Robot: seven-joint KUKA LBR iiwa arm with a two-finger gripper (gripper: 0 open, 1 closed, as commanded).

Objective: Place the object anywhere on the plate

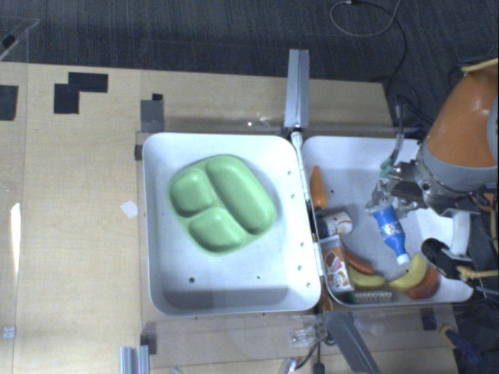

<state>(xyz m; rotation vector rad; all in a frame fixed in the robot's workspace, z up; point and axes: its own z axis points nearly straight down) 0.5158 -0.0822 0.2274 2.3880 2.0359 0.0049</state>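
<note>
The gripper (387, 201) is closed on the top end of a blue bottle (390, 234) in the right bin (355, 153). Below it lie a banana (411, 275), a hot dog (361, 265), a can (337, 224) and a carrot (318, 188). Far to its left, the green plate (223, 202) sits in the left bin (160, 232).

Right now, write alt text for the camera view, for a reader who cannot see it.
A grey and orange robot arm's gripper hangs over a blue bottle in the right bin, among a banana, a carrot and small packages. A green three-compartment plate sits in the left bin.
</note>
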